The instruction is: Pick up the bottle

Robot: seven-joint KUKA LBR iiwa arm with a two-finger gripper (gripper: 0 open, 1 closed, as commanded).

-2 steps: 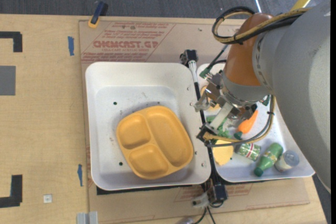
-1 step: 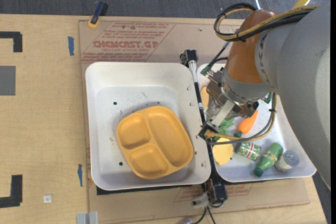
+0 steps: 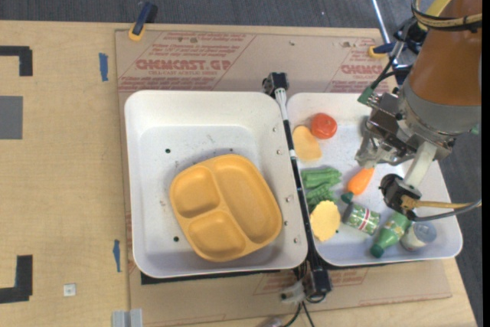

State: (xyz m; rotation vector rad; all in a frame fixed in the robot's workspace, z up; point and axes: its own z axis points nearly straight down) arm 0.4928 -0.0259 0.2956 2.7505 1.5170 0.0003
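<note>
A green bottle [image 3: 389, 234] lies near the front right corner of the right bin [image 3: 452, 241], tilted with its neck pointing to the front left. Beside it on the left lies a small labelled bottle with a dark cap [image 3: 358, 217]. My gripper [image 3: 378, 155] hangs over the middle of the right bin, just behind an orange carrot [image 3: 360, 180] and well behind the green bottle. It is open, with nothing between its fingers.
The right bin also holds a red tomato [image 3: 324, 125], a pale orange piece [image 3: 306, 143], green vegetables [image 3: 321, 184], a yellow piece [image 3: 325, 220] and a grey round item [image 3: 418, 235]. A yellow divided plate [image 3: 224, 205] lies in the left bin [image 3: 145, 126]. A black cable loops by the bottle.
</note>
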